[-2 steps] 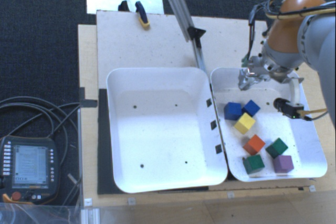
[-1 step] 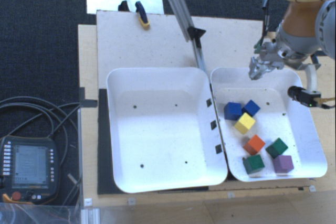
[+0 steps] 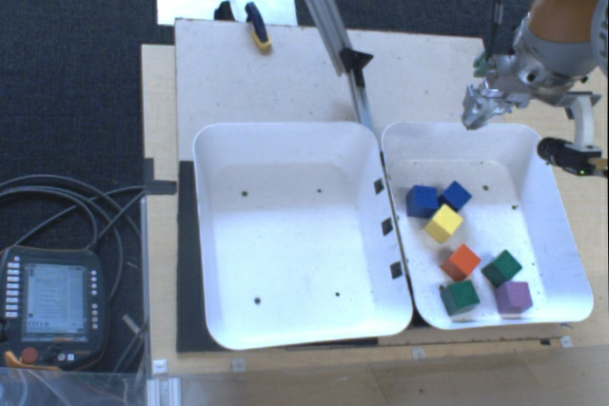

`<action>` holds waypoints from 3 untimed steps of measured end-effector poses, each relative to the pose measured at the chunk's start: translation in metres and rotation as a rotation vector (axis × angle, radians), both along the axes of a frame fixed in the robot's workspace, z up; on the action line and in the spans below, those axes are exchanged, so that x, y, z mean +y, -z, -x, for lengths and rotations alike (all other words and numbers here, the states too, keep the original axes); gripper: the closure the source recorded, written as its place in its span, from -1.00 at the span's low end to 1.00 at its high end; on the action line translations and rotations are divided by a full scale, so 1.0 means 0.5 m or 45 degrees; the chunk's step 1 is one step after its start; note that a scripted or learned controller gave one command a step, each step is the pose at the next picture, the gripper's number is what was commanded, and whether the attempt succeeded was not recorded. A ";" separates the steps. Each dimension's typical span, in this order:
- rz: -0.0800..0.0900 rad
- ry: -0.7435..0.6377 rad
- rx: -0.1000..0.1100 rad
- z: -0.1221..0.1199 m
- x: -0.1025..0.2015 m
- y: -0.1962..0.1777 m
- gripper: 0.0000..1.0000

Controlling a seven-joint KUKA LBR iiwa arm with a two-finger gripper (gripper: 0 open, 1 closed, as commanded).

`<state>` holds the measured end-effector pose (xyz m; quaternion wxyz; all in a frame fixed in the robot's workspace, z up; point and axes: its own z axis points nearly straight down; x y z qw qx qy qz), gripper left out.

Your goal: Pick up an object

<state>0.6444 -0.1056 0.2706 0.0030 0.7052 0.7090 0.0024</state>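
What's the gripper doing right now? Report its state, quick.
Gripper: above the back rim of the right bin, nothing between its fingers; open or shut cannot be told.

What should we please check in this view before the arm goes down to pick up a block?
1. Blocks present in the right bin: ok, seven cubes.
2. Gripper position: not ok, it hangs over the bin's far rim, not above any cube.
3. Gripper free of load: cannot tell.
4. Easy target: ok, the purple cube stands apart from the bin wall.
5. Crowding: not ok for the yellow cube, which touches the two blue cubes.
6. Left bin ready for a drop: ok.
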 end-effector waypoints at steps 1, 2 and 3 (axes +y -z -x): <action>0.000 0.000 0.002 -0.003 0.000 -0.057 1.00; -0.003 -0.004 0.010 0.018 0.093 -0.027 1.00; -0.003 -0.006 0.008 0.040 0.200 -0.029 1.00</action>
